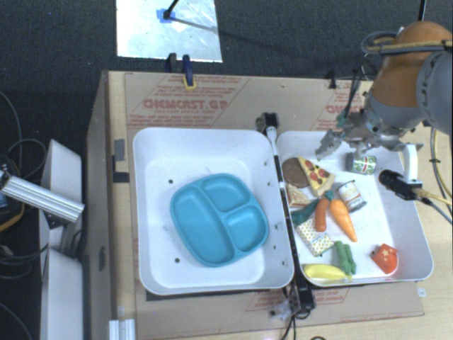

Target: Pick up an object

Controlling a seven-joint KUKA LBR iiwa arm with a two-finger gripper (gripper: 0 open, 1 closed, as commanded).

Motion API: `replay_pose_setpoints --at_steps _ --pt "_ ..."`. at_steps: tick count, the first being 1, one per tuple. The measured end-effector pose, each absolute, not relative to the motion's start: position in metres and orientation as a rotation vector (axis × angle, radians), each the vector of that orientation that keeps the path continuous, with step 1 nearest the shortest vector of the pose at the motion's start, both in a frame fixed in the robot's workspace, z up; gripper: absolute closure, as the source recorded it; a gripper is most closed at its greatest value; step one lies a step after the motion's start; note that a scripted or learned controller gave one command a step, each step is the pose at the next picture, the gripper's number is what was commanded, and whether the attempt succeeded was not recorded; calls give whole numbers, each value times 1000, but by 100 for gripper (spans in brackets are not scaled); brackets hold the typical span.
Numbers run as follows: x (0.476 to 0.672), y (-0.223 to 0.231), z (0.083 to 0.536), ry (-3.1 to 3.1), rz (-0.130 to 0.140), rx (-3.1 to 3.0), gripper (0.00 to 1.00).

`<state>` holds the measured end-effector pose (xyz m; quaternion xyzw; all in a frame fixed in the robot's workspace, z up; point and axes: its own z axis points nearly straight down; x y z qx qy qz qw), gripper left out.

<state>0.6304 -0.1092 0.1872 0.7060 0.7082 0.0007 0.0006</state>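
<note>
Since no object is seen between the fingers, the step in hand is judged to be the approach, with the pick itself not yet made. The likeliest target is taken to be the small green-labelled can (364, 163), which lies on its side near the far edge of the right bin (414, 250), just below the gripper (347, 142). Nearer along the bin floor from that can are found a second small can (352, 195), a pizza slice (316, 175), a brown cookie (295, 172), two carrots (342, 219), a checkered block (315, 241), a green vegetable (345, 256), a banana (324, 271) and a red pepper (384, 258) well apart from it at the near corner. Farther off, in the left bin (159, 161), a blue divided plate (218, 218) is set.

The gripper is held just above the green-labelled can and slightly to its left, over the bin's far wall. Whether its fingers are spread or closed cannot be told, as they are blurred and partly masked by the wrist. No contact with any object can be made out.

For the next move, a small shift towards the can and a straight descent would be called for, with the fingers set across its short, rounded body so that it is not rolled aside.
</note>
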Motion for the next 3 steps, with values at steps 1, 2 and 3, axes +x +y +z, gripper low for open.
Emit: replay_pose_setpoints --at_steps 1,2,3 --pt "601 -125 84 2222 1 2220 0" --pt "552 -101 84 2223 1 2220 0" --pt "553 -101 95 2222 4 2218 100"
